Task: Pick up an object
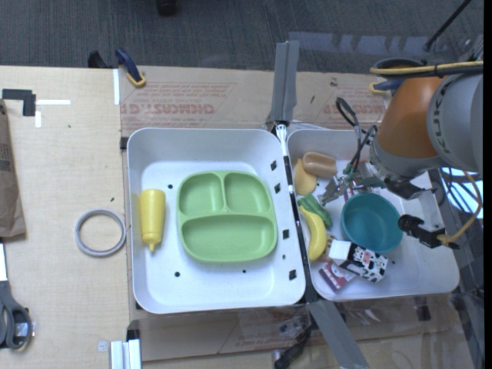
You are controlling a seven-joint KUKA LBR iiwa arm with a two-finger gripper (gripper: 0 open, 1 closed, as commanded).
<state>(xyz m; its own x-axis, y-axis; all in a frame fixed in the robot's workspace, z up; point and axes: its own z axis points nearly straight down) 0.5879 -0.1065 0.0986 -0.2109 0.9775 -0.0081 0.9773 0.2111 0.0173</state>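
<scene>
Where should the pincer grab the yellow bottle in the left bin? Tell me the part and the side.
Grip the bottle across its wide body, coming straight down. It lies flat with its nozzle toward the bin's near edge, and there is bare floor between it, the bin wall and the green plate, probably enough for the fingers.

Grey arm (pixel 453 118) lowered, wrist angled left

The cardboard sheet (pixel 196 98) bears red print, illegible.

Grey arm (pixel 460 121) with a rounded orange band; thin black cables trail beside it.
</scene>
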